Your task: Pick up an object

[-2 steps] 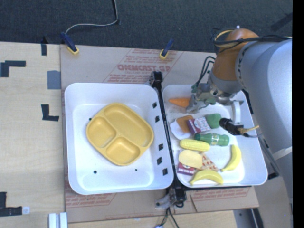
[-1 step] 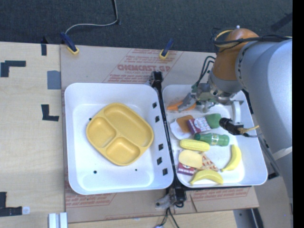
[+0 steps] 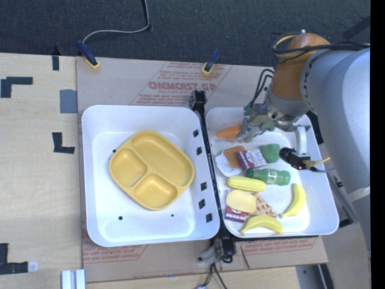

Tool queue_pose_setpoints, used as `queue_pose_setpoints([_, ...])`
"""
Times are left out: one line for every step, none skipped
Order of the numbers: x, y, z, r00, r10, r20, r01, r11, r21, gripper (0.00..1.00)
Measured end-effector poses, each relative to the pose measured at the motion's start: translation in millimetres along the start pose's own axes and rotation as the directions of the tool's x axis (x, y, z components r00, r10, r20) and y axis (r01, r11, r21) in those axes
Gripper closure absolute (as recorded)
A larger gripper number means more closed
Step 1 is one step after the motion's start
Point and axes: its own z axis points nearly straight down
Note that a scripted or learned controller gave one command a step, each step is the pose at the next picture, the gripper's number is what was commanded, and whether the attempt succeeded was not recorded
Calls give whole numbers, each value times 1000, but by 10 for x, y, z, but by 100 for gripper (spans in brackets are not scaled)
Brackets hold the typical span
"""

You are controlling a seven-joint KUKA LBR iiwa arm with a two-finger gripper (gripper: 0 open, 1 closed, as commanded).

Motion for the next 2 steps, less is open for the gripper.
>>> queue_pose_setpoints([-2,2,-1,1000,0,1,0,1000,-1,0])
queue_pose_setpoints([4,2,-95,1000,-1,0,1,1000,0,100])
